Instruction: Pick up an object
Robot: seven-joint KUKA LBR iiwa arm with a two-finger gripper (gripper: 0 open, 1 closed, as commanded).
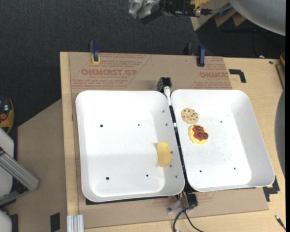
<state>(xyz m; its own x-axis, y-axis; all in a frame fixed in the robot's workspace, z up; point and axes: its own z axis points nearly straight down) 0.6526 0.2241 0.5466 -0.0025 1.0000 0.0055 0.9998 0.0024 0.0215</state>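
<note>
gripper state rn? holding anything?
Gripper: up at the top edge, beyond the bins, too blurred to tell open or closed. Nothing visibly held.

Two blue clamps point(94, 46) point(201, 50) grip the brown board's point(136, 68) far edge.

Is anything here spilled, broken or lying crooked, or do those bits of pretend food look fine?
Nothing stands out. The yellow piece lies flat in the left bin; the cookie and the red-topped piece lie flat in the right bin, close together. Nothing spilled.
</note>
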